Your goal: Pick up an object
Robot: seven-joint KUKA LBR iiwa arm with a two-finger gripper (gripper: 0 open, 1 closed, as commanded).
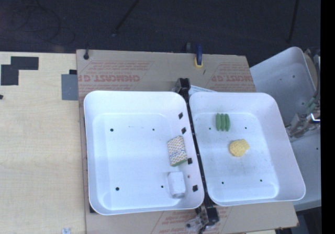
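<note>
The left bin [104, 123] holds a patterned tan block [177, 151] near its right wall and a white object [176, 183] just in front of it. In the right bin [272, 118] a green ridged piece [222, 121] lies toward the back, and a round yellow object [238, 147] sits near the middle.
The two bins sit side by side on a cardboard sheet [157, 73] on a wooden bench [36, 149]. A grey metal plate [285, 70] stands at the right edge. Black clips [183, 85] join the bins along the middle divider.
</note>
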